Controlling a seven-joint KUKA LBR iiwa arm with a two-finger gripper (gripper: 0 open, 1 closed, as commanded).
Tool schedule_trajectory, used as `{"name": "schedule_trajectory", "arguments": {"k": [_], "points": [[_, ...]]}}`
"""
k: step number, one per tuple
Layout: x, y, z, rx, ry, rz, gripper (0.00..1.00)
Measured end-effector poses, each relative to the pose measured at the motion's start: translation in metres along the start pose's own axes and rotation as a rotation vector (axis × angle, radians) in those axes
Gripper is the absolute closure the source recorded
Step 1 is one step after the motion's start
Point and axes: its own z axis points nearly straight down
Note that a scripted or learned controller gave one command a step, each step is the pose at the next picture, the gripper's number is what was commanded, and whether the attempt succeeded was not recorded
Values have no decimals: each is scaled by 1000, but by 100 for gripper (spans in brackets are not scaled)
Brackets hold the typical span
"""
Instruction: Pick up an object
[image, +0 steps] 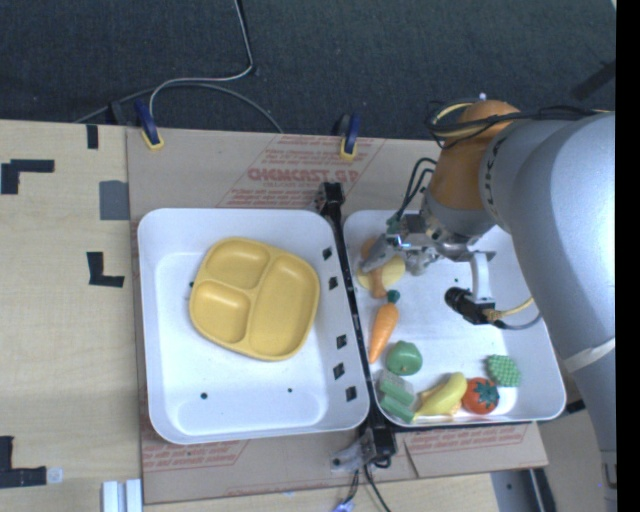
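My gripper (398, 256) is low in the right bin (548, 350), at its far left corner. Right below it lies a small yellow toy food (391, 273), with an orange piece (371, 249) beside it against the bin wall. The gripper's body hides whether the yellow piece is touched. Nearer the front lie a carrot (382, 328), a round green fruit (404, 357), a banana (443, 393), a tomato (481, 396) and two green pieces (396, 399) (504, 370).
The left bin (160, 330) holds a yellow divided plate (254, 297). A black divider with clips (345, 300) runs between the bins. The grey arm (560, 230) covers the right bin's far right side, and a black cable fitting (470, 303) hangs over its middle.
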Motion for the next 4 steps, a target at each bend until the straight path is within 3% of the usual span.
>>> {"name": "schedule_trajectory", "arguments": {"k": [1,4], "points": [[4,21,1,2,1,0,0],[-2,21,1,3,-1,0,0]]}}
